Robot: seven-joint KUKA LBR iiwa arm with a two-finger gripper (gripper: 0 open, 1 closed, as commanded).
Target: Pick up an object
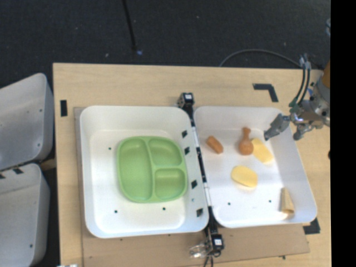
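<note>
End effector (289, 128) metallic, round glossy yellow piece (245, 177)

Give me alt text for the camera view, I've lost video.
The end effector hovers at the right bin's upper right edge, near a brown pear-shaped piece and two yellow pieces. An orange piece and a tan wedge also lie there; the left bin holds a green divided tray.
</note>
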